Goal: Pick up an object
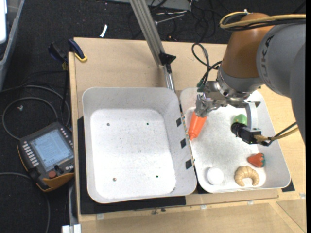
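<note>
Overhead, the grey arm with its orange band comes in from three o'clock and bends down over the right bin. Largest on the bench is the left bin, a shallow white tray speckled with dark flecks, lying at nine o'clock from the right bin, their rims touching. Next in size comes the teach pendant, on the dark floor at nine o'clock of the bench. The gripper hangs at the right bin's eleven o'clock corner, its fingers clenched on the top end of the orange carrot, which slants down toward seven o'clock beside the shared rim. At the gripper's three o'clock a green object peeps from behind a black fitting. A tan croissant lies near the bin's five o'clock corner, with a white ball at its nine o'clock and a small red strawberry at its one o'clock.
</note>
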